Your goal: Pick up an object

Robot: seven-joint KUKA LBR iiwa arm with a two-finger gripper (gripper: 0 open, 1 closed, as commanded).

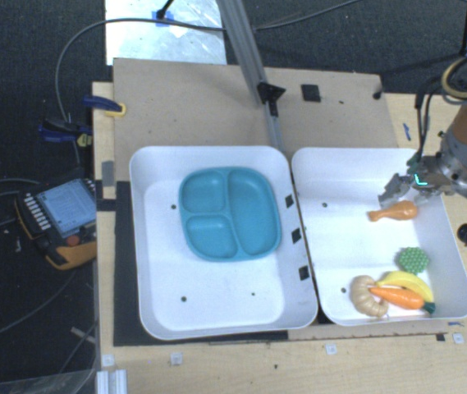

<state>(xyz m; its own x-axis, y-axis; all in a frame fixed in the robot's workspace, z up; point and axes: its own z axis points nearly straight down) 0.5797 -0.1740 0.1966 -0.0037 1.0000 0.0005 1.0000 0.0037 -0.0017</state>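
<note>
We count two white bins side by side on the worktop (217, 97). The left bin (159, 302) holds one blue divided plate (230, 213) with three compartments. The right bin (340, 253) holds five toy foods: one drumstick (394, 213) near its far right side, one green broccoli (414, 259) by the right wall, and near the front corner one banana (408, 282), one carrot (399, 298) and one tan ginger root (367, 295), clustered and touching. One end effector (399, 189) hangs just above the drumstick; we cannot tell how far it is open, and we see nothing held in it.
</note>
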